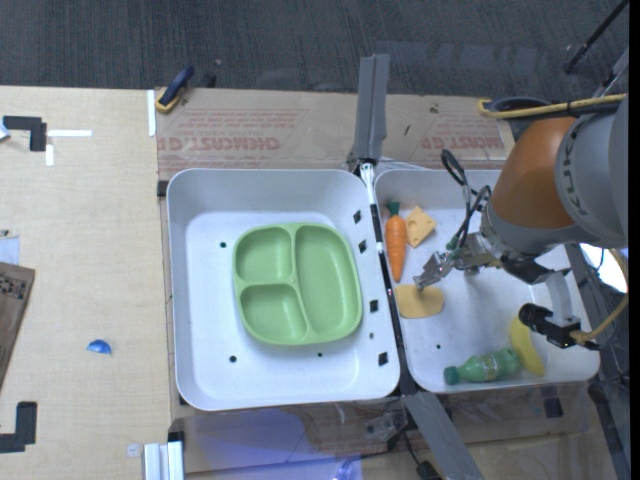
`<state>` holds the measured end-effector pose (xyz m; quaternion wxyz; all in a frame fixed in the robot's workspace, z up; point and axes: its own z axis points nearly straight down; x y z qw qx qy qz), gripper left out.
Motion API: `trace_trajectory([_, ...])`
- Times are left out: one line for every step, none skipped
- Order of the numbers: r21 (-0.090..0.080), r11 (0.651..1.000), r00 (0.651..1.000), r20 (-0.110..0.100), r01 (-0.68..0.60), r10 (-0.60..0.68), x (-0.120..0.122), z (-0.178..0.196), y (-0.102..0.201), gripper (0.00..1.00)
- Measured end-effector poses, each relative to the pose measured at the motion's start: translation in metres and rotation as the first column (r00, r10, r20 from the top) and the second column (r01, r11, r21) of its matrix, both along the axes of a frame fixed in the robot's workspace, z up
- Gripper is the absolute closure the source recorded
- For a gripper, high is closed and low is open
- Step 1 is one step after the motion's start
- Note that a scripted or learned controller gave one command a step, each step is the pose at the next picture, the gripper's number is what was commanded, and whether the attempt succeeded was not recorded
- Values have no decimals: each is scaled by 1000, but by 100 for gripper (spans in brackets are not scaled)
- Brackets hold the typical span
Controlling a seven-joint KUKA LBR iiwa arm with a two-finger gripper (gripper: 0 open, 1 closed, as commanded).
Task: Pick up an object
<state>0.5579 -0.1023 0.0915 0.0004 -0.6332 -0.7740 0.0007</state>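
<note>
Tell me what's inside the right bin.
In the right bin: a carrot, two yellow pieces, a green bottle, a banana. The arm covers its far corner.

Two bins side by side on bench. Left bin [190,268] holds divided plate [298,284] at centre. Right bin [470,368] holds carrot [396,246] along left wall, cheese wedge [418,226] just right of carrot, flat disc [420,301] below carrot, bottle [484,367] lying near front wall, banana [528,348] just right of bottle. Gripper [432,273] above disc.
</note>
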Motion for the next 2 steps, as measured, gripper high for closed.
trace_trajectory([0,999,999,0,-46,46,-51,0,0,0])
trace_trajectory([-1,999,999,1,41,-41,32,0,0,0])
